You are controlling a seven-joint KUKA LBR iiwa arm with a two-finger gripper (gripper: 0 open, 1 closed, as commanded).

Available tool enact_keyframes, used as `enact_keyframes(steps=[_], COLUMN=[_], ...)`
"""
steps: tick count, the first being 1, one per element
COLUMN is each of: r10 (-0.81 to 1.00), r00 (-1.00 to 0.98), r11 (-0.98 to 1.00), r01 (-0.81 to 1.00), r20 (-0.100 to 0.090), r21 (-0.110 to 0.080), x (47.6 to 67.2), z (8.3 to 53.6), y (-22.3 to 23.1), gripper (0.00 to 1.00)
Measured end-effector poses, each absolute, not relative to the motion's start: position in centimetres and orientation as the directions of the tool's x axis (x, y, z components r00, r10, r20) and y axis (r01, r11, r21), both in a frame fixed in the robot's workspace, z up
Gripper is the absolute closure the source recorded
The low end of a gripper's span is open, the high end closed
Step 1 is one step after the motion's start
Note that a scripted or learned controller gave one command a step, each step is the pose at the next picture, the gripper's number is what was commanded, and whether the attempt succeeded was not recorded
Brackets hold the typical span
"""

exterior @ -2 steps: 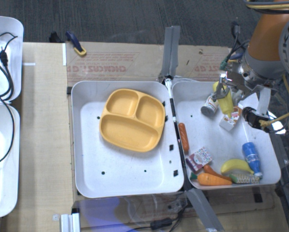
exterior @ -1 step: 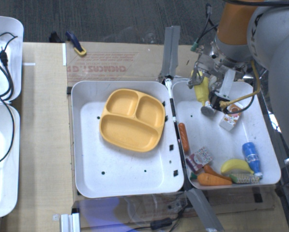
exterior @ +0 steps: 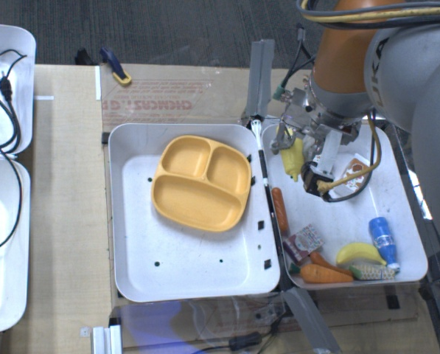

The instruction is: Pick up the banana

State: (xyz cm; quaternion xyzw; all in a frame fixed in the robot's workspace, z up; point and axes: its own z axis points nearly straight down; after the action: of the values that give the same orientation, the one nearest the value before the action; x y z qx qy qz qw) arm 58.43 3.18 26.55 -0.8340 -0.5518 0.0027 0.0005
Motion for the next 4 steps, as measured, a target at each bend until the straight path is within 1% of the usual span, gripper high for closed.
enact_keyframes(steps=[1,2,3,4], r10=[0.937,0.871,0.837,0.770], r00=[0.349,0.491,0.548,0.638], r11=[-0.349,-0.491,-0.548,-0.639], r01=[0.937,0.871,0.837,0.770], r20=[-0.004,-0.005,-0.006,-0.005], r21=[-0.005,-0.002,-0.003,-0.001], x=[59.1,62.3,58.7,58.6], z=[23.8,25.6,24.0,24.1], y=[7.3,11.4,14.0,18.0], gripper=[1.00,1.00,1.00,1.00])
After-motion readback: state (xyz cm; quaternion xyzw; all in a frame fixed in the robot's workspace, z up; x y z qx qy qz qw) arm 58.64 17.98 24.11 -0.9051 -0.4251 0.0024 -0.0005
